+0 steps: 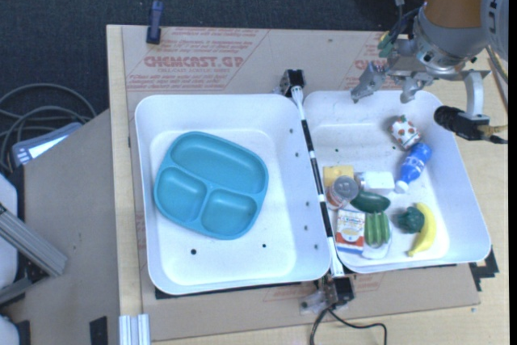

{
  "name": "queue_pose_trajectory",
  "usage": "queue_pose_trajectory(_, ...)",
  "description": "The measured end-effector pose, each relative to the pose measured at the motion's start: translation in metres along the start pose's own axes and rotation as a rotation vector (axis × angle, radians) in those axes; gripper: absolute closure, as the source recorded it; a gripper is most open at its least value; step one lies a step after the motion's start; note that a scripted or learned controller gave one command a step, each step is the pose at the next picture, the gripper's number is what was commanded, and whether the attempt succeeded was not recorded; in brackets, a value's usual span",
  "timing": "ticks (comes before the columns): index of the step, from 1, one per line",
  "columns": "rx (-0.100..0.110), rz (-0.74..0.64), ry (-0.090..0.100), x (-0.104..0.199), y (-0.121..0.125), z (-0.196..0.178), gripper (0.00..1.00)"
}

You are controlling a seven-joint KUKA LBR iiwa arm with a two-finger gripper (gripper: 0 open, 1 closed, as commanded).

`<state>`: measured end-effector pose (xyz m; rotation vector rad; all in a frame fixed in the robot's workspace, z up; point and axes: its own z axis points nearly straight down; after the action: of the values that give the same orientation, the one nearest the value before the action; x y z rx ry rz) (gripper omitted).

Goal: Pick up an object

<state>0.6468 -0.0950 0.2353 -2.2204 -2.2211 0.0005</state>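
My gripper (384, 90) hangs above the far edge of the right bin (355, 113), its two fingers spread apart with nothing between them. Below it in the right bin lie a small white and red figure (403, 132), a blue and white bottle (412, 166), a yellow banana (426, 230), a green broccoli piece (409, 220), a dark green cucumber-like piece (372, 203), a green pickle (376, 229), a round grey can (346, 188) on a yellow block (335, 174), and a red and white carton (350, 228).
The left bin (161, 121) holds a blue divided plate (211, 184). A black clip (292, 80) sits at the far end of the seam between the bins. A small blue object (154, 21) lies on the cardboard behind the bins.
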Motion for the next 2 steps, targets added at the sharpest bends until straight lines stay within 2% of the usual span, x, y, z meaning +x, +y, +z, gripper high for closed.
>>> queue_pose_trajectory(1,0.002,0.002,-0.001,-0.067,0.013,0.054,0.0)
queue_pose_trajectory(2,0.002,0.001,0.0,-0.093,0.019,0.121,0.0)
